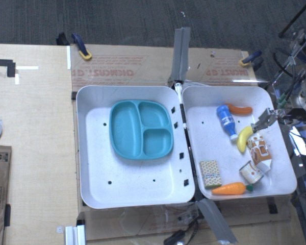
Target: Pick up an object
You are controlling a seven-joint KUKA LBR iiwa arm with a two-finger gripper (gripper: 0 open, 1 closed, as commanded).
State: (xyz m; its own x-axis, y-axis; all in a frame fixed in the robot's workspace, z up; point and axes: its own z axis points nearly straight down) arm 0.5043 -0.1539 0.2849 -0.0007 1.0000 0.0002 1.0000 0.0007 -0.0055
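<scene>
1. The gripper [261,122] is seen at the right side of the right bin [204,103], reaching in from the right edge of the view.
2. Whether its fingers are released or clenched cannot be told; nothing is seen grasped between them.
3. A yellow banana [243,138] is found just below and to the left of the gripper, its upper end close to the fingertips; contact cannot be told.
4. A blue bottle [226,119] is placed to the left of the gripper, next to the banana.
5. An orange sausage-shaped piece [239,109] is laid above and to the left of the gripper, beside the bottle's top.
6. A white and orange carton [258,149] is seen directly below the gripper, with a small white and brown carton [251,174] further below.
7. An orange carrot [229,189] and a tan patterned box [210,174] are set well below and to the left, near the bin's front wall.
8. A teal divided plate [141,129] is held in the left bin [92,152], well to the left of the gripper.
</scene>
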